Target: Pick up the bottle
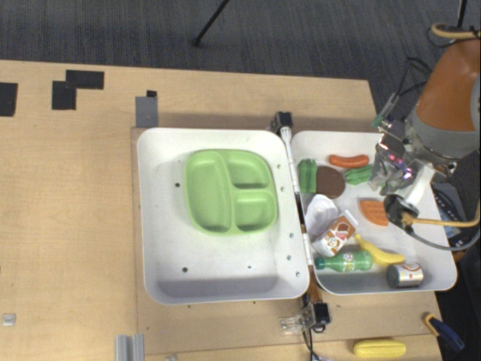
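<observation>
The bottle (344,262) is green with a white cap and a label. It lies on its side near the front edge of the right bin (443,277), its cap pointing left. My gripper (385,177) hangs over the back right part of that bin, well behind the bottle and to its right. It sits just above an orange piece (373,211) and beside a green vegetable (359,175). Nothing can be seen held in it.
Crowding the bottle are a yellow banana (381,253), a silver can (406,275), a snack packet (338,236) and a white bag (322,210). Farther back lie a sausage (349,159), a brown disc (329,180) and a green block (307,175). The left bin (161,277) holds a green divided plate (229,190).
</observation>
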`<act>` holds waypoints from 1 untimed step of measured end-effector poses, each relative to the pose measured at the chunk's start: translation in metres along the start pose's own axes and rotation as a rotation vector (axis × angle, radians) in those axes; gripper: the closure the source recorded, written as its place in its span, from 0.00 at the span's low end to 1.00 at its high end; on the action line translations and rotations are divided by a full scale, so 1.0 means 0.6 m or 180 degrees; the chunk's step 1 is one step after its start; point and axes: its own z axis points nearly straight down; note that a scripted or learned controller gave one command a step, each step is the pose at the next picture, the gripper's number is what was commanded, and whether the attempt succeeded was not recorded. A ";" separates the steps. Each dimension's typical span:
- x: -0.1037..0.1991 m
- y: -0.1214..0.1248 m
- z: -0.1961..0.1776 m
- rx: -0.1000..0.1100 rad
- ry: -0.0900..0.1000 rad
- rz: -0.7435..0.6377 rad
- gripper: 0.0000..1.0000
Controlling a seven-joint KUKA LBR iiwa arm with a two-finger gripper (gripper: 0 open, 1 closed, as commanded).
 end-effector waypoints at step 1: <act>0.042 -0.123 -0.089 -0.0004 0.0004 0.0607 1.00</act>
